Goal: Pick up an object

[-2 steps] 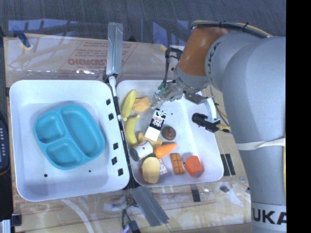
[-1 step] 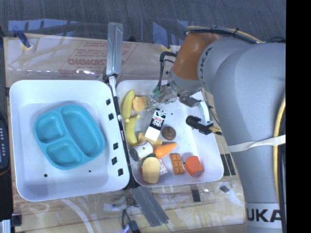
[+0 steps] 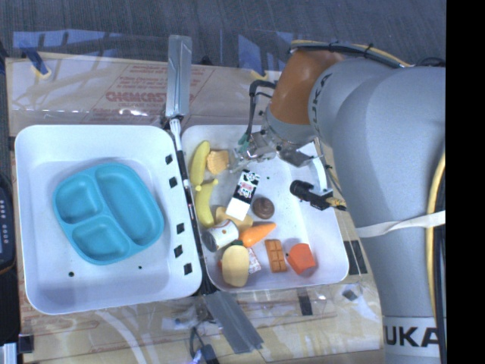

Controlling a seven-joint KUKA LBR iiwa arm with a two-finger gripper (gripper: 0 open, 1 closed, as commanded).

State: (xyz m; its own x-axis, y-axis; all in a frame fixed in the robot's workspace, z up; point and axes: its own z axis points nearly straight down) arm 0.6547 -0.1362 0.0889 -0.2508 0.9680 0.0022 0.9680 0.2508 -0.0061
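Observation:
The right bin [image 3: 330, 237] holds a heap of toy food. Two yellow bananas [image 3: 200, 165] lie along its left wall, with a tan chunk [image 3: 218, 161] beside the upper one. A black-and-white carton [image 3: 244, 191] and a brown round piece [image 3: 263, 207] sit mid-bin. Toward the front are an orange carrot [image 3: 258, 233], a brown waffle block [image 3: 275, 255], an orange-red block [image 3: 301, 258] and a pale yellow lump [image 3: 235, 265]. My gripper [image 3: 247, 152] hangs low at the bin's back, just right of the tan chunk and above the carton. Nothing visible is lifted.
The left bin [image 3: 30, 165] holds a blue divided plate [image 3: 107, 211]. A metal bar [image 3: 179, 74] runs up from the seam between the bins. The grey arm [image 3: 379, 150] covers the right bin's far right side.

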